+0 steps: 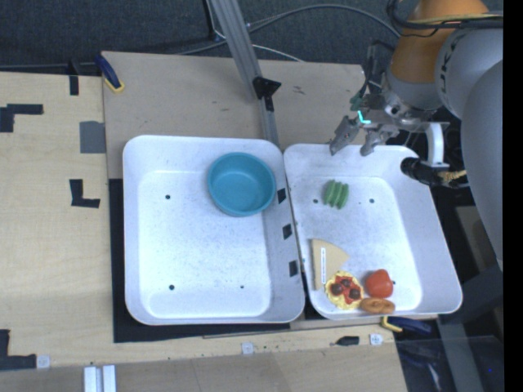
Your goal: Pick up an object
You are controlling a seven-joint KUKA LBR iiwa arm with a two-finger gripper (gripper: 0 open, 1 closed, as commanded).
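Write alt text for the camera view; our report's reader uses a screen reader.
The gripper hangs open above the far edge of the right bin, holding nothing. That bin holds a green vegetable, pizza slice and tomato; the left bin holds a blue bowl.

I see a bowl (240, 184) in the left bin (163, 243); in the right bin (409, 219), a pod (335, 193) lies behind the pizza slice (333, 274) and tomato (378, 283).

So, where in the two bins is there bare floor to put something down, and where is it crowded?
The left bin has wide bare floor below the blue bowl. In the right bin, a bare patch lies between the green item and the pizza slice. The near corner is crowded: pizza slice, tomato and orange piece. The open claw hovers at the far rim.
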